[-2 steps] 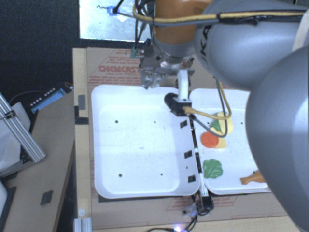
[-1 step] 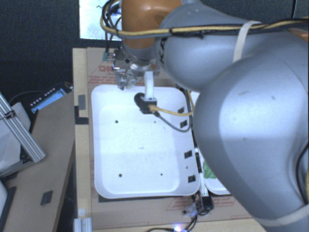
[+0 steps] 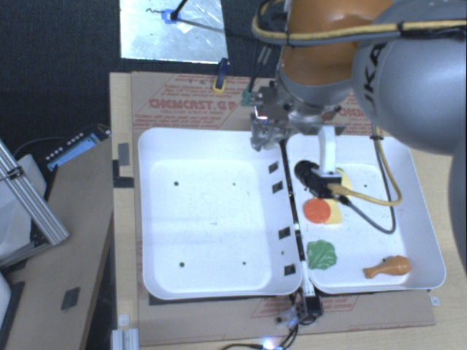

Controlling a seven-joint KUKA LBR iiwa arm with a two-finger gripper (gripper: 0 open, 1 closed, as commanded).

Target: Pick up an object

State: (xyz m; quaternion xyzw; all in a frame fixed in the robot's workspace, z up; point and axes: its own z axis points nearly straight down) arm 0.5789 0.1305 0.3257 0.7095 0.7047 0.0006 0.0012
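Hanging over the far rim where the two shallow white plastic bins (image 3: 204, 141) met, the grey metal gripper (image 3: 264, 131), whether open or closed I could not tell, was probably staging a descent. The round orange-red toy (image 3: 317, 209) and green leafy toy (image 3: 321, 254) lay in the view's right bin.

Your arm (image 3: 416, 64) is a bulky, rounded shell of smooth grey, and you can read part of some dark block lettering (image 3: 367, 68) printed along its side. Above the wrist you see a glossy orange band (image 3: 328, 6), dome-shaped, with a dark cable (image 3: 328, 33) edged in yellow looped across it. Past the band, the wrist narrows to a grey collar and then to the gripper (image 3: 264, 126), a small cluster of bare metal parts with a touch of green at one side.
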